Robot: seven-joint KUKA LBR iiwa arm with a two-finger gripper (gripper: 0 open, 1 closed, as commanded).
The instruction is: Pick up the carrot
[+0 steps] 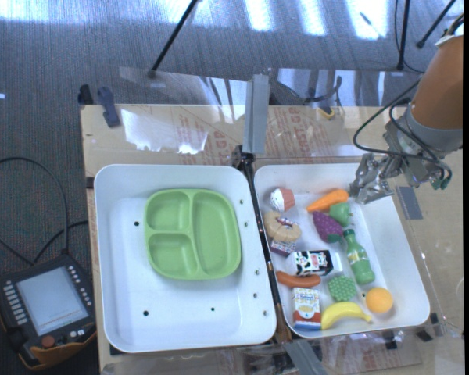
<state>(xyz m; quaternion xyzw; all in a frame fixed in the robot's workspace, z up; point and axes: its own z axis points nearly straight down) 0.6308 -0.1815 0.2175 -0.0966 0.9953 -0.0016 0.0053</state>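
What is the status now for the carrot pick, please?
End effector above right bin, near its upper edge, nothing seen in it. Carrot lying just left of it, ungrasped. Green pear and purple grapes crowd carrot.

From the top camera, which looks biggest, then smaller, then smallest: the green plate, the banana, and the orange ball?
1. green plate, by far the biggest
2. banana
3. orange ball, the smallest

They sit about equally near the camera, so the order is safe.
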